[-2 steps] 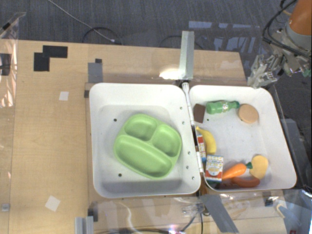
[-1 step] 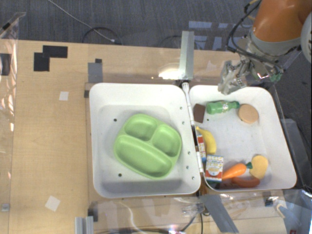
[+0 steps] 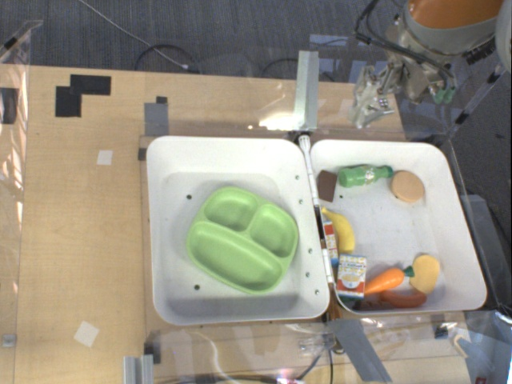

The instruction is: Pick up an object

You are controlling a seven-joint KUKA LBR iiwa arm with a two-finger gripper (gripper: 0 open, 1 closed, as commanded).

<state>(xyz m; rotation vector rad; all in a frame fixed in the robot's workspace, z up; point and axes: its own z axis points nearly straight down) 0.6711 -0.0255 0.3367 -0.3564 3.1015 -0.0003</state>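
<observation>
The right bin [image 3: 448,214] holds several small items: a green bottle [image 3: 364,175] lying on its side, a round tan bun [image 3: 407,186], a brown block [image 3: 326,186], a banana [image 3: 342,229], a small juice carton [image 3: 351,274], a carrot [image 3: 382,281], a yellow fruit [image 3: 426,272] and a dark red sausage [image 3: 398,300]. My gripper [image 3: 374,98] hangs above the bench just behind the right bin's back edge, left of its middle. It is open, with nothing between its fingers, and well apart from every item.
The left bin [image 3: 172,206] holds a green divided plate [image 3: 242,238]. A metal divider post [image 3: 307,86] stands behind the two bins where they meet. Cables [image 3: 376,14] hang near the arm's wrist at the top right.
</observation>
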